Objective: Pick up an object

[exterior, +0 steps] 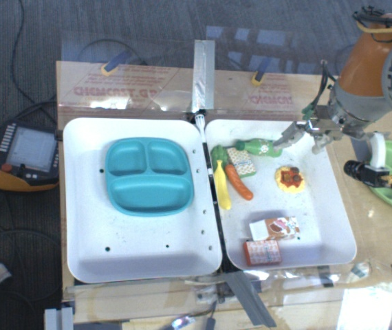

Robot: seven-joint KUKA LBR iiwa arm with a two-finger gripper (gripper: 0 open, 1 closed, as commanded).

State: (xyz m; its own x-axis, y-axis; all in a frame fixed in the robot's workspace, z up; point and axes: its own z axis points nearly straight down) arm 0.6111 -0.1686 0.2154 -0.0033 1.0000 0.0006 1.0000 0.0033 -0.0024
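So the hand [299, 133] is sitting over the far corner of the right bin [333, 205], fingers spread apart with nothing between them. Just beside its tips is the green bottle [256, 147], lying flat. A bit nearer the camera from the hand is the little pizza [290, 178]. Further out from it are the carrot [238, 182], banana [221, 188] and cracker [241, 162]. Well apart from the hand, the left bin [86, 239] holds a blue divided plate [149, 176].

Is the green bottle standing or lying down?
Lying down: the green bottle rests on its side on the right bin's floor, near the back wall.
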